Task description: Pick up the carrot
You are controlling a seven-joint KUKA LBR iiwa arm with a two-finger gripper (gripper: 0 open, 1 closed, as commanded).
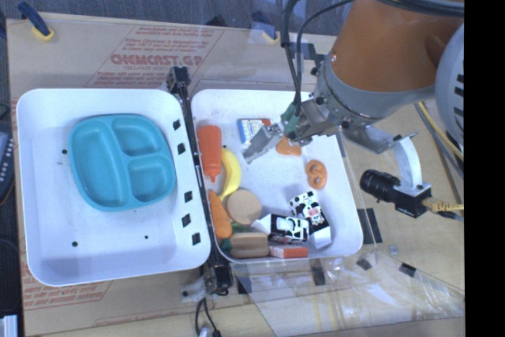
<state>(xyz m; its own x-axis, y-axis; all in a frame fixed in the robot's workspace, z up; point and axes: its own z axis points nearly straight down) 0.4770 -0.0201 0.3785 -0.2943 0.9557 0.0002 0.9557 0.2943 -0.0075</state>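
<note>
We see the two-finger metal claw (264, 144) hanging over the right white bin (341, 170), its grey fingers slightly parted with nothing between them. The small orange tapered carrot (220, 215) lies below and to the left of the claw, against the bin's left wall, beside a round beige bun (244, 206) and a yellow banana (231, 173). We judge this the approach step; next we need to travel over the carrot and descend. The grey arm slants in from the right
</note>
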